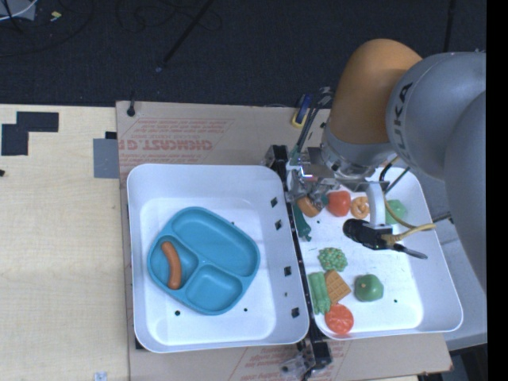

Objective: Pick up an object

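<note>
My gripper (303, 186) hangs over the far left corner of the right bin (432, 312), just above a brown-orange toy food (309, 206). Beside that lie a red tomato (339, 203), a small orange piece (360, 206) and a light green piece (395, 209). Nearer the front are a broccoli floret (332, 258), a long green vegetable (318, 292), a tan cracker (338, 286), a green pepper (367, 287) and a second red tomato (340, 319). A dark green item (302, 225) lies along the bin's left wall. Nothing can be seen held in the gripper.
The left bin (151, 189) holds a blue divided plate (226, 252) with an orange sausage (171, 263) in its left compartment. The grey arm with its orange band (373, 86) covers the right bin's far right part. Cardboard (198, 137) lies under both bins.
</note>
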`<state>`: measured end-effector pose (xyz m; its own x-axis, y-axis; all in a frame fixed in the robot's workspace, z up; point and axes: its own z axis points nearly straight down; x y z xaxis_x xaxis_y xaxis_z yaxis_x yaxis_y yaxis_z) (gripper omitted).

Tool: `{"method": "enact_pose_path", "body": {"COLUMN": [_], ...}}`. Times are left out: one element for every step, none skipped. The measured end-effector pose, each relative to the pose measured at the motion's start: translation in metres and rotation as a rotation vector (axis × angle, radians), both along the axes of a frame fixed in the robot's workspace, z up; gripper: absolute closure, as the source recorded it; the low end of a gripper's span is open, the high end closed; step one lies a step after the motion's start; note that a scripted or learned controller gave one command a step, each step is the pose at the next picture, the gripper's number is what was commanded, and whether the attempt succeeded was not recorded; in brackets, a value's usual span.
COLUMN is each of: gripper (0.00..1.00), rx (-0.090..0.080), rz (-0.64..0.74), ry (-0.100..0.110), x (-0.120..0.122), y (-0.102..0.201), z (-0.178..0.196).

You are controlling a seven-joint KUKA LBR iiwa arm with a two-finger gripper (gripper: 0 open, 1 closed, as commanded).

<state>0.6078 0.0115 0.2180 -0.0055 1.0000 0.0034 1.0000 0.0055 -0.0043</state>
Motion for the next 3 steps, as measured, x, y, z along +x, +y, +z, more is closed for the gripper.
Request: {"method": "enact_pose_path", "body": {"gripper": [1.0, 1.0, 1.0], "rx": [-0.001, -0.003, -0.004], "rz": [-0.001, -0.005, -0.006], "ry": [-0.003, -0.003, 0.001], "x": [0.011, 0.003, -0.004], "y": [0.048, 0.047, 0.041], "z": [0.006, 0.019, -0.001]}}
